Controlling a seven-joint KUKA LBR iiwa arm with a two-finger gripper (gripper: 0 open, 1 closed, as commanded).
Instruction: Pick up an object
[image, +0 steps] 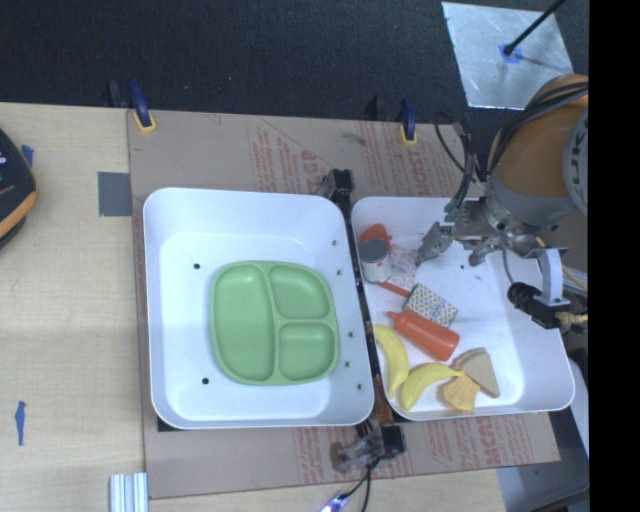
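My gripper hangs over the back part of the right bin, its two fingers spread apart with only bare bin floor between them, so it is open. To its left stands a small can with a red lid. Toward the front of the bin lie a patterned block, an orange carrot-like piece, two yellow bananas, a bread slice and a yellow wedge. None of them touches the gripper.
The left bin holds a green divided plate. The two bins meet along a shared rim. The arm's grey body and orange band loom over the right bin's back right corner, with cables beside it.
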